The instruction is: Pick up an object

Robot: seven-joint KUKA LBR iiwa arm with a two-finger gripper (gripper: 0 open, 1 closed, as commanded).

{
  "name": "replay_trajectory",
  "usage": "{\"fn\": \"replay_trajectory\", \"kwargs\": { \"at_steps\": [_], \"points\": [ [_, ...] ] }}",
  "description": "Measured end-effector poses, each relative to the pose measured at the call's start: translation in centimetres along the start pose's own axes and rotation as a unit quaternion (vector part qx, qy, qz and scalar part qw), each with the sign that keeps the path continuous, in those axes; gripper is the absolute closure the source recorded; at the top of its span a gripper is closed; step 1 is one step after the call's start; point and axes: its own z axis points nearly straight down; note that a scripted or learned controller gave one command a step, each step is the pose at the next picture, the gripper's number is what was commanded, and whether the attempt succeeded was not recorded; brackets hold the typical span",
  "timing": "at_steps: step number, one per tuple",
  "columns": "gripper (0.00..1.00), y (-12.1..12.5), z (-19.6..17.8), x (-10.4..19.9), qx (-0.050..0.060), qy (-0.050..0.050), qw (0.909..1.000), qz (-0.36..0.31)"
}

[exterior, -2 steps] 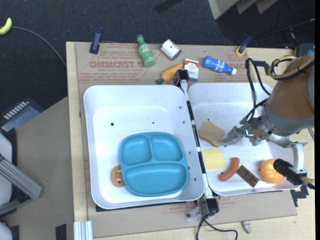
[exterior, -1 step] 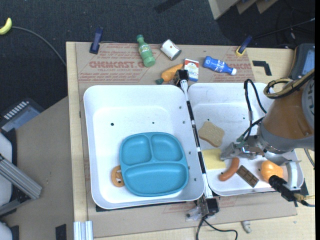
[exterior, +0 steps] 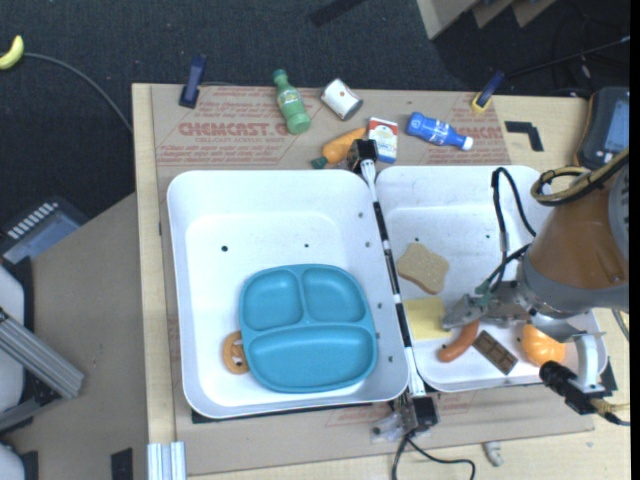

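The arm reaches in low over the right bin, and its gripper sits down among the small things at the near end. Whether the fingers are wide or narrow cannot be told: they are hidden under the wrist and blurred. Nothing can be seen held.

Closest to the gripper lies an orange sausage, just beside a brown block, with a yellow slab to one side and a slice of bread a little farther up the bin. An orange lump rests near the bin's far corner. The sausage looks the likeliest target, since the gripper is lowered almost on it.

The left bin holds a blue divided plate with a small pretzel at its edge. On the counter behind the bins lie a green bottle and a blue bottle, well out of play.
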Motion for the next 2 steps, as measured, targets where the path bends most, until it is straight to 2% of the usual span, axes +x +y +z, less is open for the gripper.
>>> {"fn": "replay_trajectory", "kwargs": {
  "at_steps": [1, 2],
  "points": [
    [1.0, 0.0, -1.0, 0.0, -0.001, -0.001, 1.0, 0.001],
    [1.0, 0.1, -14.1, 6.1, -0.002, -0.001, 1.0, -0.001]
  ]
}}
